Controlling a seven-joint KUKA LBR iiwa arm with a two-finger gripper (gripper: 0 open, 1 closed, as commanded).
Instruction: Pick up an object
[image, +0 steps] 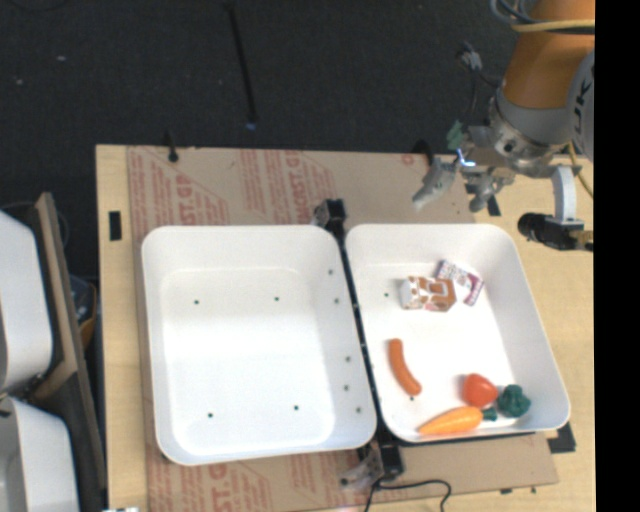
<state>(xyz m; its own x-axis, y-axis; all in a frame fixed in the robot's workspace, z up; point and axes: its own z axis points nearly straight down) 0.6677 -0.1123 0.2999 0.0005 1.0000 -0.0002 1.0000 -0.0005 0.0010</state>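
Sausage (404, 367), carrot (450, 422), tomato (479, 389), small carton (441, 289) lie in right bin (520, 270); gripper (462, 190) above bin's far edge, fingers spread, nothing between.

You are looking at a grey arm (545, 95) with an orange band (552, 45) above its wrist, ending in pale metallic jaws with small dark fittings.

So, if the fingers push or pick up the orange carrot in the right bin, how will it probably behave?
The carrot looks like smooth toy plastic, so probably stiff, light and a little slippery. Its tapered, rounded body may roll or pivot if pushed. It lies against the right bin's near wall, which could block a clean grasp.
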